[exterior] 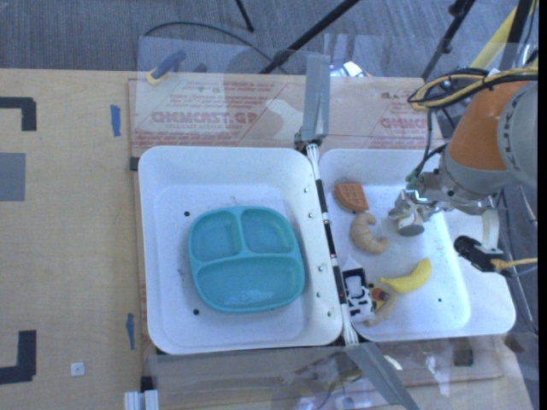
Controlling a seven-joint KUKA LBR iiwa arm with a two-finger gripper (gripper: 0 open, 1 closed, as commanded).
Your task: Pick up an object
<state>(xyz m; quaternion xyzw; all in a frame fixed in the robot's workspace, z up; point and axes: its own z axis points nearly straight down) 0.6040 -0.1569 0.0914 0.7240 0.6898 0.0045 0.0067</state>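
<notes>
The right bin [487, 310] holds a tan croissant [367, 233], an orange-brown waffle piece [350, 196], a yellow banana [408, 278] and a small black, white and red toy [361, 295] at its near left corner. My gripper [408, 215] hangs over the middle of this bin, just right of the croissant and above the banana. Its metal fingers point down toward the bin floor. I see no object between them.
The left bin [162, 178] holds a teal divided plate [246, 259]. A grey divider bar [315, 101] stands behind the seam between the bins. Cables [453, 88] loop above the arm's orange band [479, 131] at the right.
</notes>
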